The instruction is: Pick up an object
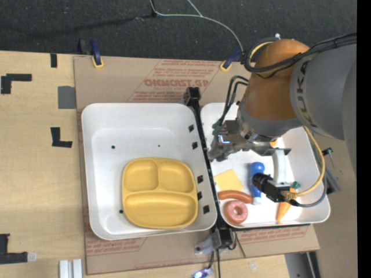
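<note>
My end effector (223,146) hangs low over the right bin (316,216), at its left wall; I cannot tell its state from here. Along that bin's near edge lie a yellow wedge (226,180), a sausage (235,196) and a pink doughnut (236,212), all likely light, smooth toys. The doughnut looks easiest: pinch across its ring. A yellow divided plate (159,193) sits in the left bin (95,155).

Grey KUKA arm (327,91) — bulbous orange band (275,80), black and yellow cables — black lettering on the casing.
</note>
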Controlling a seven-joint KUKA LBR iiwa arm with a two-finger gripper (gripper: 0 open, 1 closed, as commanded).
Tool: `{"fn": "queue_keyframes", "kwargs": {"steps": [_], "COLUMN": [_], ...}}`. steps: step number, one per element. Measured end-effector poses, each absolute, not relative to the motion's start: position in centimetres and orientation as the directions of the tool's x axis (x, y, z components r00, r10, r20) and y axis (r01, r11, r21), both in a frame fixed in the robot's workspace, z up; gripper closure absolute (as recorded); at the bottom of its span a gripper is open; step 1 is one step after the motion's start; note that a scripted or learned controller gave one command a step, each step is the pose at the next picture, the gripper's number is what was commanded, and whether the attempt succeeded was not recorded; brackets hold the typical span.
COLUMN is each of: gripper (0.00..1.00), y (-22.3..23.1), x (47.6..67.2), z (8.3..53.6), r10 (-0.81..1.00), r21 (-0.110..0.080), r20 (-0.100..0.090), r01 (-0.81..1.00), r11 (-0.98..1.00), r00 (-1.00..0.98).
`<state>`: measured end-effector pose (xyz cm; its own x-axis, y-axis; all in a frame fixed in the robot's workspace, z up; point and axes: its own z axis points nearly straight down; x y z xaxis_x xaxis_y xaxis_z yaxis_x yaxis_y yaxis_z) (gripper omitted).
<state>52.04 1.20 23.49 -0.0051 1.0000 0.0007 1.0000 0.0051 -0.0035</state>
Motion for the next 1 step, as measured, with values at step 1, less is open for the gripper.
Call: {"fn": "queue_keyframes", "kwargs": {"steps": [1], "gripper": [1.0], "y": [5.94], "x": [50.21], "z": [23.68], "r10": [1.0], "r21": [-0.004], "r20": [0.001], "r01": [1.0], "r11": [0.007], "r00": [-0.007]}}
